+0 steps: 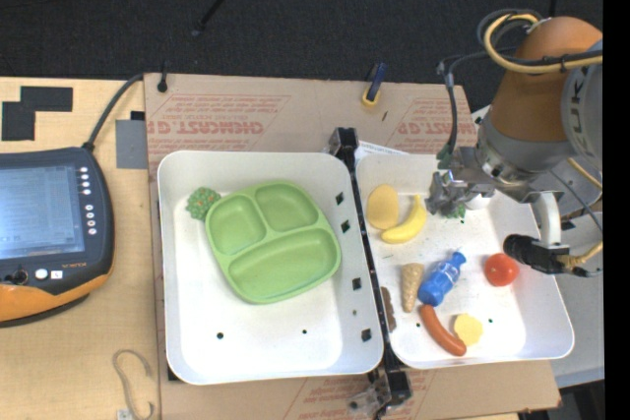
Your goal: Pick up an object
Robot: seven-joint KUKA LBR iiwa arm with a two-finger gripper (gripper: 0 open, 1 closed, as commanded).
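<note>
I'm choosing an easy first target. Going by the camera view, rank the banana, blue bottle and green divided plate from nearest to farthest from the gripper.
1. Banana, just left of the gripper.
2. Blue bottle, lower in the same right bin.
3. Green divided plate, across in the left bin.

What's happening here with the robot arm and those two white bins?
The arm reaches in over the right bin, its gripper low near the banana and a yellow lemon-like piece. Nothing shows between its fingers. A blue bottle, tomato and sausage lie nearby. The left bin holds a green divided plate.
</note>
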